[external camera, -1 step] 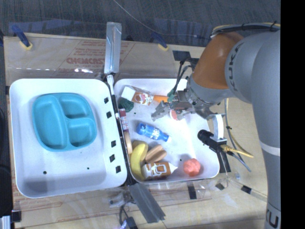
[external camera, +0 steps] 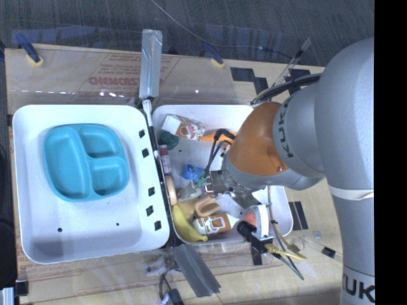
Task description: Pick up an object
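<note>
I hang low over the cluttered right bin (external camera: 166, 116), near the banana (external camera: 182, 223), because pickable things lie there; my gripper's (external camera: 213, 184) grip I cannot tell

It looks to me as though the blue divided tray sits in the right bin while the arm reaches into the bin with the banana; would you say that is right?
Not quite: the camera view shows the blue divided tray in the left bin, not the right one. The rest holds: the arm reaches into the right bin, where the banana lies among other small items.
</note>
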